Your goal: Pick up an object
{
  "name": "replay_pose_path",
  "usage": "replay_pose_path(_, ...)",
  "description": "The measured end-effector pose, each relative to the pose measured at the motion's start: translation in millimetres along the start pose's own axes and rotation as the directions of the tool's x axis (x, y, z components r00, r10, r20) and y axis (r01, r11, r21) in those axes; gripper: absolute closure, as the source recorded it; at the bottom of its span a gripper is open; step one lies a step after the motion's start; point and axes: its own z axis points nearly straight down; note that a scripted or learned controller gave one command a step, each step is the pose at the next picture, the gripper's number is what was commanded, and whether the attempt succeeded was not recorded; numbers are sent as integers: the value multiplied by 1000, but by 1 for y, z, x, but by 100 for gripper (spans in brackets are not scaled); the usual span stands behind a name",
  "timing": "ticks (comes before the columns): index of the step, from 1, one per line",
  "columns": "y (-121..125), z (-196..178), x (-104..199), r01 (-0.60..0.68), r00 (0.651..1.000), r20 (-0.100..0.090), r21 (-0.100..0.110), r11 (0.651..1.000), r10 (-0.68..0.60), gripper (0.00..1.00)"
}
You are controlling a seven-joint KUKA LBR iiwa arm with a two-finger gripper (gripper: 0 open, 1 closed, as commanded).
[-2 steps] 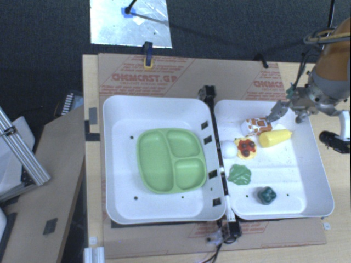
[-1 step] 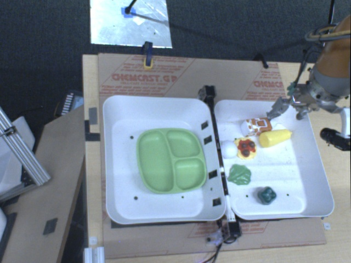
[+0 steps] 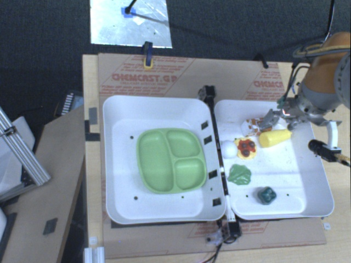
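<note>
grey gripper point(image 3: 272, 119) — above (right) bin point(image 3: 312, 201)

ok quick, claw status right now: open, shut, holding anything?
Claw: over the right bin, beside the yellow object; open or shut cannot be told, and nothing shows in its grasp.

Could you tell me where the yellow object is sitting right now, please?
The yellow object lies in the right bin, in its upper half, just right of the red-and-yellow toy and below the pincer.
</note>
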Motion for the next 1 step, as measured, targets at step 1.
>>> replay_pose_path(1, 5, 21, -2, 1, 1000, 6, -19, 1000, -1, 0)
